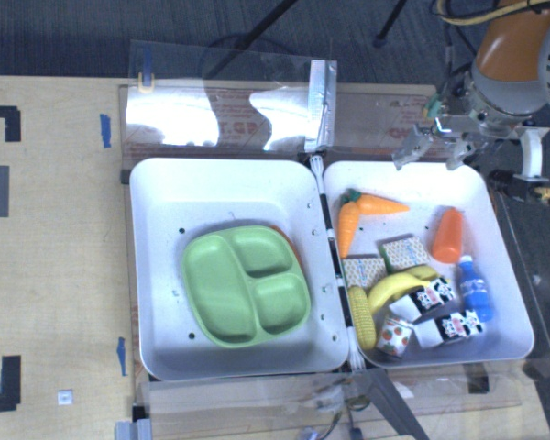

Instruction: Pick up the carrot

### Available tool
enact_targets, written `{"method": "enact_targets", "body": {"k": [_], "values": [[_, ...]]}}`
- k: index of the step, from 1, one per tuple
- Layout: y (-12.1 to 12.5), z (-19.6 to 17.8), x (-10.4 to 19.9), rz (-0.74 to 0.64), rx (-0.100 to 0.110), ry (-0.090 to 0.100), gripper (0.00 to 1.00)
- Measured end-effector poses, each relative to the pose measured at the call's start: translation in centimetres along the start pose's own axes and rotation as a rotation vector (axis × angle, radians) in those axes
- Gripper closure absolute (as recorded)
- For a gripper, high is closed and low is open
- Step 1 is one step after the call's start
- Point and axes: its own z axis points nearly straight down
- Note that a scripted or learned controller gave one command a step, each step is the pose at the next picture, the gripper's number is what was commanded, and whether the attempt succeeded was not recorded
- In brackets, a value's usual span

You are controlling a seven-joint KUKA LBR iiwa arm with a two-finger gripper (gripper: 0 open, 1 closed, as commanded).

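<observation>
Two orange carrots with green tops lie in the right bin [507,246], near its far left corner. One carrot [379,205] points right. The other carrot [346,228] lies along the bin's left wall. My gripper [432,155] hovers over the bin's far rim, to the right of and beyond the carrots. Its fingers are spread open with nothing between them.
The right bin also holds an orange bottle [448,235], a blue bottle [475,289], a banana [399,288], a corn cob [361,317] and several small boxes. A green divided plate [246,285] lies in the left bin [156,209].
</observation>
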Motion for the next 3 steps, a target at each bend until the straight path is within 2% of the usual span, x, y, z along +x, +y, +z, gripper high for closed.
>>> {"method": "enact_targets", "body": {"k": [1, 2, 3], "values": [[0.9, 9.9, 1.7, -0.073, -0.001, -0.001, 0.0], [0.9, 5.2, 2.7, -0.24, -0.005, -0.002, 0.0], [0.0, 5.3, 2.9, -0.285, -0.001, -0.001, 0.0]]}}
